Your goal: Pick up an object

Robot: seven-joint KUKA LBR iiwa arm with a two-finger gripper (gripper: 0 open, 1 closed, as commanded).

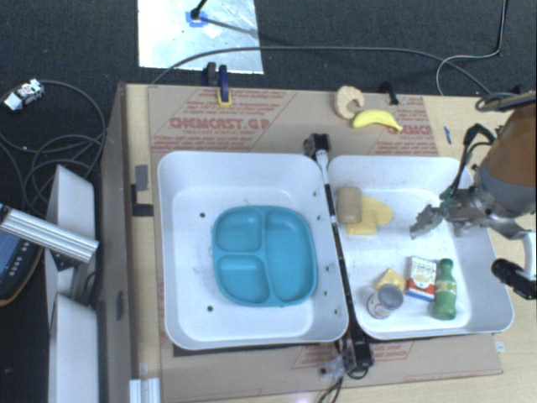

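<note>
Can [387,300], carton [421,277], bottle [444,290] below jaws [428,218]

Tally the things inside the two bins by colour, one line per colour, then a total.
Blue: 1, tray
Yellow: 2, wedge, block
Tan: 1, cylinder
Green: 1, bottle
Red and white: 1, carton
Silver: 1, can
Total: 7

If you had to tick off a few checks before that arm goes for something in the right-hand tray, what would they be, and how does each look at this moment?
1. Things to grab lie in the right tray: ok; green bottle, small carton, can.
2. Gripper over that tray: ok.
3. Gripper carrying nothing: ok.
4. Bare floor beneath gripper: ok.
5. Bottle touches carton, so a clean grab: not ok.
6. Finger opening: cannot tell.
</note>
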